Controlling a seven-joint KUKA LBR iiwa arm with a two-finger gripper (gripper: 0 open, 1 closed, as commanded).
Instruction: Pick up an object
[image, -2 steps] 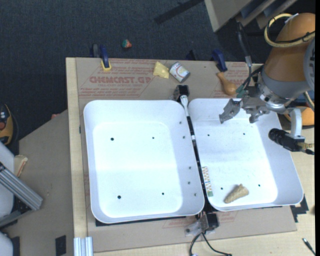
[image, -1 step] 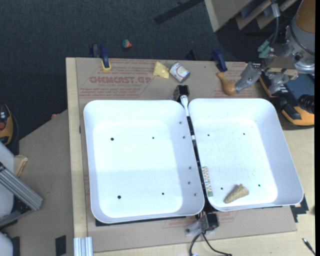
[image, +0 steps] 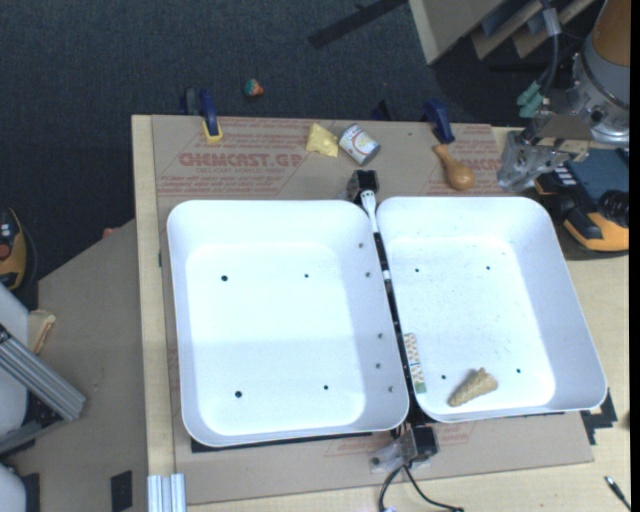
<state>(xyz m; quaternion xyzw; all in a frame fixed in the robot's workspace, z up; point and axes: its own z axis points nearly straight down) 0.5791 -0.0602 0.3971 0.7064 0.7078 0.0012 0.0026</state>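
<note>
Nearest the camera, by the right bin's (image: 560, 250) front edge, a small tan cone-shaped object (image: 472, 387) is noted, judged light, stiff, best taken across its thicker middle; the gripper (image: 530, 165) is seen beyond the far right corner, finger state indeterminable.

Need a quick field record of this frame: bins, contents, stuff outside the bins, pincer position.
left bin: white, shallow, nothing visible inside
right bin: white, shallow, holds two things near its front edge
tan cone-shaped object: lying in right bin, front centre
small printed strip: at right bin's left wall
yellow piece: on the board behind the bins
small boxy item: beside the yellow piece
brown pear-shaped object: on the board behind right bin
pincer: above the board, behind right bin's far corner, outside both bins
</note>
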